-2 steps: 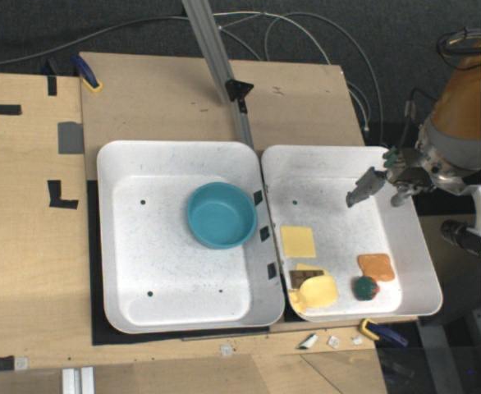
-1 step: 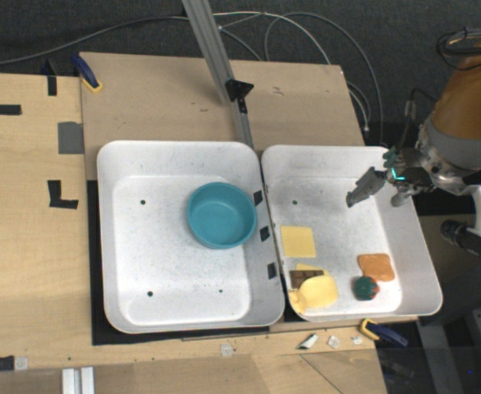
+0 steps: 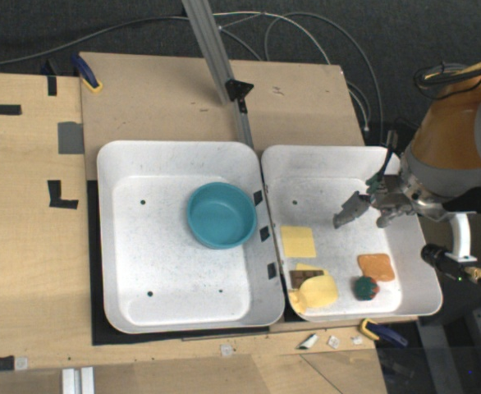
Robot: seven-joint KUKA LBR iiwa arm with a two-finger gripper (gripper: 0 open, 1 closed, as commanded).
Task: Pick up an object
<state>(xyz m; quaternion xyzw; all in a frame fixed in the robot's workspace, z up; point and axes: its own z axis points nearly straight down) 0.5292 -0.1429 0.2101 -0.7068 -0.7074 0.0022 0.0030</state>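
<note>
A grey KUKA arm with an orange band reaches in from the right, its two-finger gripper (image 3: pixel 364 209) hanging over the right-hand white bin (image 3: pixel 322 167) with nothing between its fingers. The jaws look spread, one dark finger angled down to the left and the other shorter beside it, though the slant of the view leaves some doubt.

Below it lie the candidates: a flat pale-yellow square piece (image 3: pixel 298 241), just left of and below the gripper; a lumpy yellow soft object (image 3: pixel 316 290) partly over a small brown block (image 3: pixel 300 279) at the bin's near left corner; an orange rounded slab (image 3: pixel 376 267); and a small dark-green ball with a red spot (image 3: pixel 365 288) touching the slab's lower edge. A teal round bowl (image 3: pixel 221 214) sits alone in the left-hand white bin (image 3: pixel 125 171).

A clean pick likely means choosing one target that stands apart. The flat square offers little to pinch. The orange slab is close, yet the ball crowds it, so the fingers should descend straddling its free sides before closing.
</note>
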